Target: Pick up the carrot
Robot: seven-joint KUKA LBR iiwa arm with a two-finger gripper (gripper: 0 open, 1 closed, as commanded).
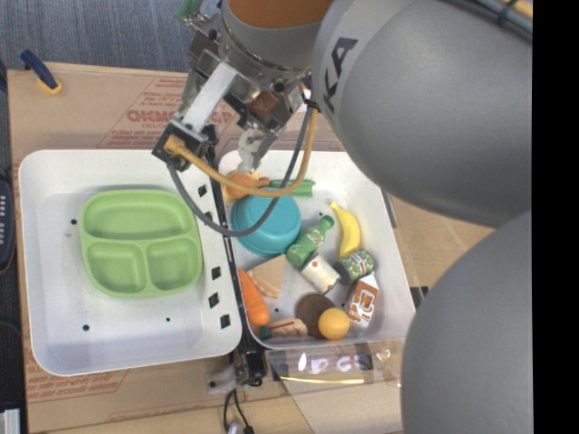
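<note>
Since the task names a carrot, we first look for it from the gripper (249, 156), which hangs over the far end of the right bin (387, 229). We cannot tell whether the gripper is open or closed; its tip is too small and too crowded by a yellow cable (271, 191) to read, and we see nothing held in it.

The clearest carrot (254, 301) lies well apart from the gripper, toward the near edge, stretched along the wall that divides the 2 bins. We judge it sits that way because the clutter has pushed it into the corner line, which leaves little room on the wall side for a grasp.

Directly under the gripper lies an orange-and-green piece (262, 185), touching the far rim of the teal bowl (267, 226). It may be a 2nd carrot with a leafy top; we cannot tell for certain. The gripper's place above it suggests this is the 1 being aimed at.

Beyond the bowl from the gripper, a green bottle (310, 240) and a banana (346, 229) crowd together, near the gripper's path only if it drifts right. The green divided plate (140, 242) fills the left bin (36, 242), off to the gripper's left and out of the way.
</note>
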